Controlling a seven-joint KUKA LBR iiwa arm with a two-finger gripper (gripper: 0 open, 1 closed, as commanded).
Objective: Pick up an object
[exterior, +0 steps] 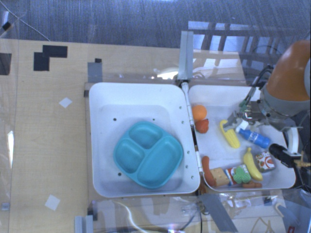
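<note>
Tool point(241, 116) low in right bin point(214, 101), over clutter packed along its near side; can't tell if spread or pinching. Nearest targets: corn point(229, 135) just beside it, blue bottle point(254, 138) below. Left bin point(102, 130) holds plate point(148, 154), likely out of play.

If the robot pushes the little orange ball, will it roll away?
Probably yes. The orange ball looks round and smooth, so a nudge would likely roll it. It sits against the bin's left wall with a red piece touching it, so it may not roll far that way.
</note>
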